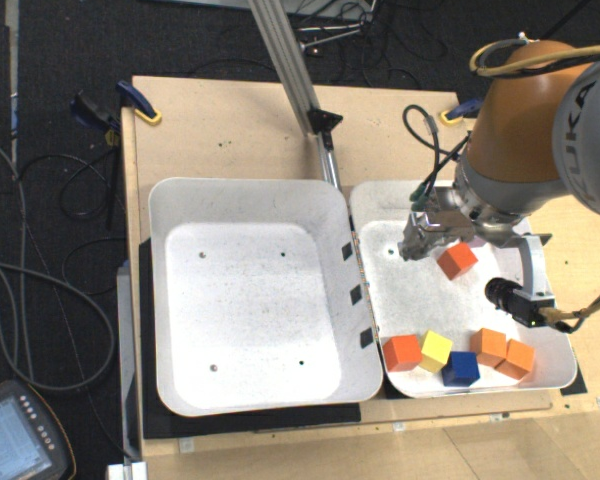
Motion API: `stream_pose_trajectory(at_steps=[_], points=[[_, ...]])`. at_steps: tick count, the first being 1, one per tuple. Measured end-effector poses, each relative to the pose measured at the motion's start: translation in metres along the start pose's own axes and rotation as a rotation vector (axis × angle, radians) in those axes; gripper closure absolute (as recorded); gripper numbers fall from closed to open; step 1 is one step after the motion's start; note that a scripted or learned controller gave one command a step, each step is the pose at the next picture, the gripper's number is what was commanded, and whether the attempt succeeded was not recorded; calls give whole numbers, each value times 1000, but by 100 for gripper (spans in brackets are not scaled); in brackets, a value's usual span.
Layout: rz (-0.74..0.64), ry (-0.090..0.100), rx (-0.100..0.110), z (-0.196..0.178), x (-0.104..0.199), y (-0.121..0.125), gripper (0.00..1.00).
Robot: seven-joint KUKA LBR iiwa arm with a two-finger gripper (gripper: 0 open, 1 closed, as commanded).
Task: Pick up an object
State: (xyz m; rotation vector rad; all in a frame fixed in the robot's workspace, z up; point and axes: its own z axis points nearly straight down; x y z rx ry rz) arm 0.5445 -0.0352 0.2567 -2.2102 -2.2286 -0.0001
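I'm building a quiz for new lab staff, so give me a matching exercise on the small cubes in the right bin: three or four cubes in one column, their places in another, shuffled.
Things:
1. small yellow cube
2. small blue cube
3. lone orange cube
4. orange cube at the left end of the row

Places:
A. nearest the bin's front rim, right of the yellow one
B. near the divide between the two white bins
C. up the bin, beside the hand
D. between an orange cube and the blue one

Pairs: 1-D, 2-A, 3-C, 4-B
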Motion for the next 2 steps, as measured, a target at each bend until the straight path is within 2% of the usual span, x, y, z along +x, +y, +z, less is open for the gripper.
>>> stream_pose_trajectory(at_steps=[1,2], points=[[0,0,0,6,49,-13,100],[1,-1,0,16,96,-8,100]])
